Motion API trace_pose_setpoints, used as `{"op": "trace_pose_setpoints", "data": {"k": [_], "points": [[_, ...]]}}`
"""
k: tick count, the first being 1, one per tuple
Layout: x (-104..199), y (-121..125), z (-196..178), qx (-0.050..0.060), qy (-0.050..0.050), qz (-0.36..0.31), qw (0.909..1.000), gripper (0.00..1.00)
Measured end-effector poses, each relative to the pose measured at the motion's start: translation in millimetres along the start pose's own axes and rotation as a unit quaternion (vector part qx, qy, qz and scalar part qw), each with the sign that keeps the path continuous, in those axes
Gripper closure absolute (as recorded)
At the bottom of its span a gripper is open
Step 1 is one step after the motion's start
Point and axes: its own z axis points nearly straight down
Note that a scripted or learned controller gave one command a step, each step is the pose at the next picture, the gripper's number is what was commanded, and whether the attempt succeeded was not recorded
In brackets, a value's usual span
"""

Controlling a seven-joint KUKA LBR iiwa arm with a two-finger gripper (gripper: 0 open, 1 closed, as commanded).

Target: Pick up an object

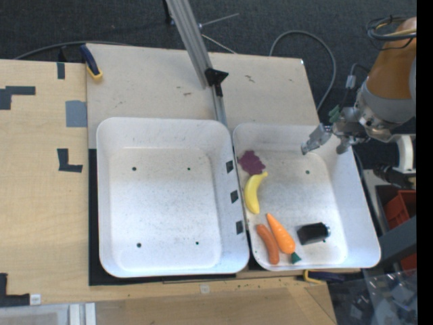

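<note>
Arm reaching from right, gripper (329, 141) spread open, empty, above right bin's (352, 202) far edge

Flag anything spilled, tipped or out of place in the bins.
Nothing stands out. The purple grape bunch, yellow banana, two orange carrots and black block all lie inside the right white bin.

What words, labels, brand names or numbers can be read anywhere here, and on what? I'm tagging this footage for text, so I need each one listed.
None can be read.
Black object in the right bin: no legible marking.
Dark tape shapes on the wooden board: plain patches, not letters.
Small black tabs on the rim between the bins: too small to tell whether they carry print.
Arm and gripper: no lettering visible.
</note>
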Motion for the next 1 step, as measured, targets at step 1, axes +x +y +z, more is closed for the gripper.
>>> {"op": "trace_pose_setpoints", "data": {"k": [1], "points": [[0.0,0.0,0.0,0.0,0.0,0.0,1.0,0.0]]}}
